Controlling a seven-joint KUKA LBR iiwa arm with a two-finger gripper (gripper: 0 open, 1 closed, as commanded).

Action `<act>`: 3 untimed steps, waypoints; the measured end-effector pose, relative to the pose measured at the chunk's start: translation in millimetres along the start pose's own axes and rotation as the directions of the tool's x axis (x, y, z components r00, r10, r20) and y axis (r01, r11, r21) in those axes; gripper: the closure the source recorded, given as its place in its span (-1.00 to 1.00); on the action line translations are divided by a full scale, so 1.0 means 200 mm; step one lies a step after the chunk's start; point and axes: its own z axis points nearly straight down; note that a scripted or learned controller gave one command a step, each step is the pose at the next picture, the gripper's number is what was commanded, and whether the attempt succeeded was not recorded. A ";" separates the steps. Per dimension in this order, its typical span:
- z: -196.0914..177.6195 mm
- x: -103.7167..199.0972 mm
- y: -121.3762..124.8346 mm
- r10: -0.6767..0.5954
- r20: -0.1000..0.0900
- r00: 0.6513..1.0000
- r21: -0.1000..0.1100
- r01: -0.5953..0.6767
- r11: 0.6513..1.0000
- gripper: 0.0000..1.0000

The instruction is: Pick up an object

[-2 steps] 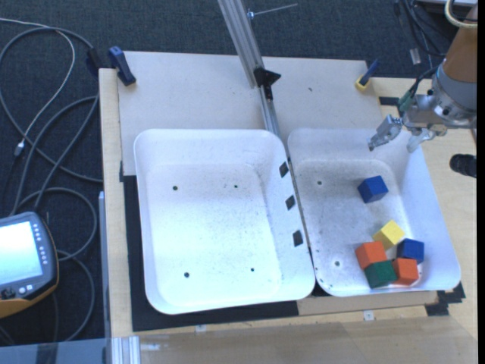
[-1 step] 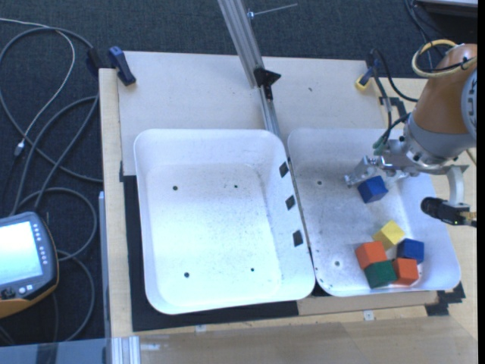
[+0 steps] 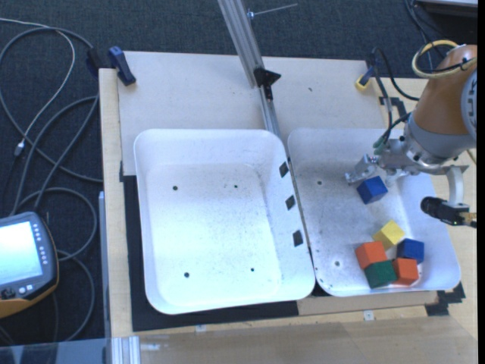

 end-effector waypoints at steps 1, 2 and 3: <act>0.03 0.01 -0.02 0.001 0.002 1.000 -0.004 -0.001 1.000 -1.00; 0.04 0.02 -0.03 -0.002 0.005 1.000 -0.011 0.002 1.000 -1.00; 0.09 0.03 -0.10 -0.001 -0.001 1.000 0.003 0.001 1.000 -1.00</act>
